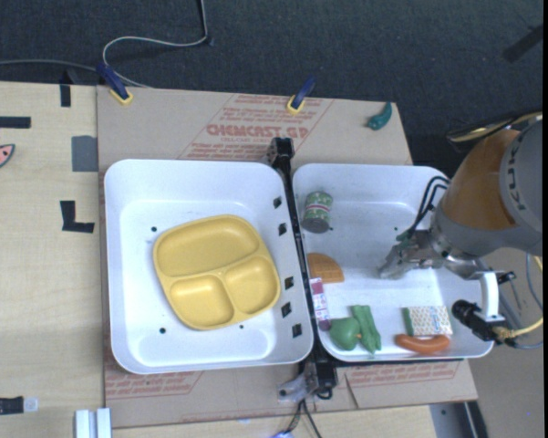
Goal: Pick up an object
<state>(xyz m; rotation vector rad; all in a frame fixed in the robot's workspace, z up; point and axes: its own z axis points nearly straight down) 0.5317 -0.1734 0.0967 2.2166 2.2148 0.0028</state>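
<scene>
The right bin (374,182) holds a small green can (316,210) at its far left, an orange bread-like piece (325,267) by the divider, and a purple-and-white packet (320,302) below it. A green pepper (356,328), a patterned square block (428,320) and a red sausage (423,342) lie along the near edge. My gripper (394,264) hangs low over the bin's bare middle, right of the orange piece and above the block. Nothing shows between its fingers.
The left bin (128,245) carries a yellow divided plate (217,270). A black clip bar (288,235) separates the bins. The arm's orange band (479,185) rises over the right bin's far right side. Cables and clamps lie on the cardboard behind.
</scene>
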